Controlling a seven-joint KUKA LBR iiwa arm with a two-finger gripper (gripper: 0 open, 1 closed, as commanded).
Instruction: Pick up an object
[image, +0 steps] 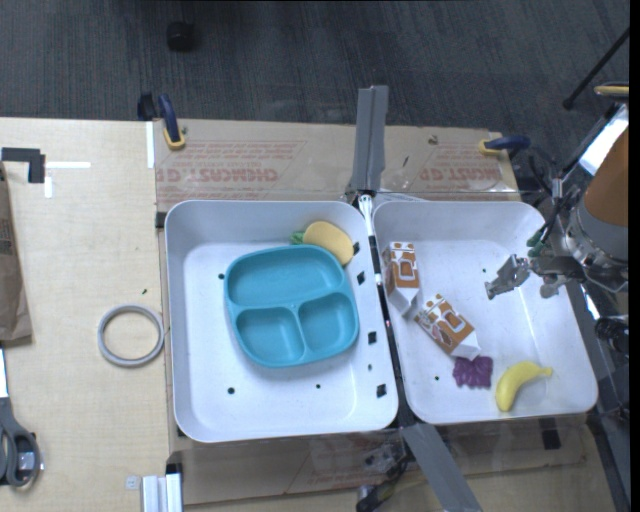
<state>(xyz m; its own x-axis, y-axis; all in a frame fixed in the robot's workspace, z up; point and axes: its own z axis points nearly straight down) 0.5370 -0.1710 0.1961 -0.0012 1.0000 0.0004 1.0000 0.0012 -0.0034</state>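
The left bin (190, 330) holds a blue divided tray (291, 306) at its centre, with a yellow lemon-like fruit (329, 240) at the far edge. In the right bin (560, 390), two cartons (402, 267) (446, 326) lie toward the left wall; a banana (520, 383) and purple grapes (473, 372) sit near the front edge. The gripper (524, 277) hovers over the right side, fingers apparently spread, pinching nothing.

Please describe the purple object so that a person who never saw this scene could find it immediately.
Look at the right white bin, the one the gripper hangs over. Near its front edge, the purple object lies between an orange-and-white packet and a yellow banana. It is the one purple item there, small and lumpy.
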